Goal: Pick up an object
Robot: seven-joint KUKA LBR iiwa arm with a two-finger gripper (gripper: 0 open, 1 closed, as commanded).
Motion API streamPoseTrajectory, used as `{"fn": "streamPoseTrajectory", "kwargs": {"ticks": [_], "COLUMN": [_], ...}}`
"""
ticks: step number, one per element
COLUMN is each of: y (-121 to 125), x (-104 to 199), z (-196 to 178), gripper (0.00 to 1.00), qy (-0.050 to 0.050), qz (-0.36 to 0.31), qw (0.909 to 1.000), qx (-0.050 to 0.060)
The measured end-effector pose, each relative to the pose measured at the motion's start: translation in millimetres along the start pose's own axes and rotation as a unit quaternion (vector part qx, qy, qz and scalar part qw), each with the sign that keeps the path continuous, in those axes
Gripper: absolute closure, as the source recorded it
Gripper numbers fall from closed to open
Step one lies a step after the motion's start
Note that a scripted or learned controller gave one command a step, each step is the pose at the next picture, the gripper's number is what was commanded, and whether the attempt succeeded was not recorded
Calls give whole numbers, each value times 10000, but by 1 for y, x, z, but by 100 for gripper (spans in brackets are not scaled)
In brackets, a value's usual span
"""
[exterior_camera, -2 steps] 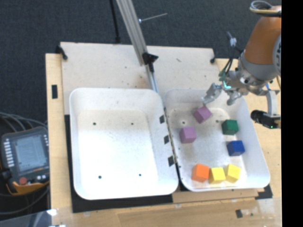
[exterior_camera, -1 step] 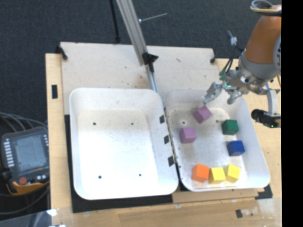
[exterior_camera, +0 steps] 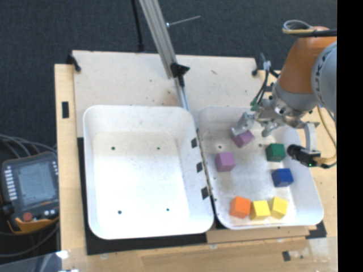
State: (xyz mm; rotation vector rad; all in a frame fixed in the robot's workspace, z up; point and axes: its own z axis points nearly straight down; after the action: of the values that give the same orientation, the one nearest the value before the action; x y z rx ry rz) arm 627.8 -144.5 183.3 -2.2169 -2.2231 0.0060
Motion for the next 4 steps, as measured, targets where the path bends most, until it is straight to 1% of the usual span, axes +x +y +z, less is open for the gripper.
{"fn": "streamPoseTrajectory", "kwargs": {"ticks": [2, 3, 4], "y": [5, 6, 6], "x": [-2, -3, -5], "z": [88, 74, 30], "gripper": [0, 100, 100], "qy": [-6, -4, 0], "qz": [17, 35, 35], "qw": [10000, 10000, 10000], "qx": [-14, -43, -50]}}
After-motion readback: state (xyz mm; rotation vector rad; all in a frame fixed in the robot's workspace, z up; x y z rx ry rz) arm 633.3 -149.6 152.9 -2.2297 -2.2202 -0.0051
